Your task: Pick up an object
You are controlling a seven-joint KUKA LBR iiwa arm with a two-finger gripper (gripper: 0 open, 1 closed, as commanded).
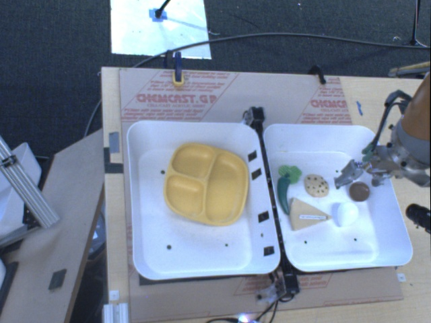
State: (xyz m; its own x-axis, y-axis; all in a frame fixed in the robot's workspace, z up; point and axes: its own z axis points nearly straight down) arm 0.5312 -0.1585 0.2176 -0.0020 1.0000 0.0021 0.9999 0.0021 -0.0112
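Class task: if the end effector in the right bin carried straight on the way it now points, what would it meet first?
The end effector points leftward. Going straight on, it would probably meet the cookie first, with the green pepper beyond. Its height above the bin floor is unclear, so it might pass over. The brown ball sits beside its tip, off that line.

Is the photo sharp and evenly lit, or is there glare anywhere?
In the camera view, the white bins look bright but not washed out; the pale sheet on the dark floor glares most; the gripper looks slightly soft; small foods cast faint shadows.
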